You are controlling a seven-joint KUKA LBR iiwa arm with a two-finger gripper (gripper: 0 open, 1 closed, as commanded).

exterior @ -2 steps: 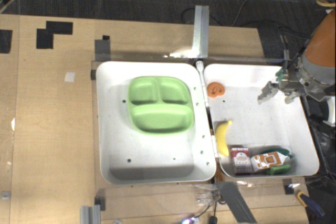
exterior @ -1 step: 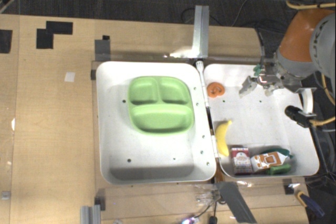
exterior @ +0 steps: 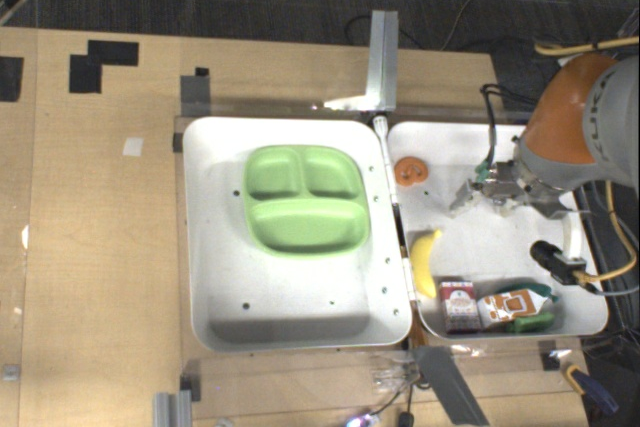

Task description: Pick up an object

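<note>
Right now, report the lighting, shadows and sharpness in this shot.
Camera view: even overhead light, the left bin washed pale with soft grey shading along its near wall; the green tray is sharp, with a mild sheen. The right bin is bright; the hand is small and slightly soft, and casts a faint shadow; print on the cartons is too blurred to read.

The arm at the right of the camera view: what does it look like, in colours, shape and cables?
The grey, rounded robot arm carries a wide orange band above the wrist. Below it sits a small metallic gripper with greenish parts. A thin black cable loops beside the wrist.
</note>
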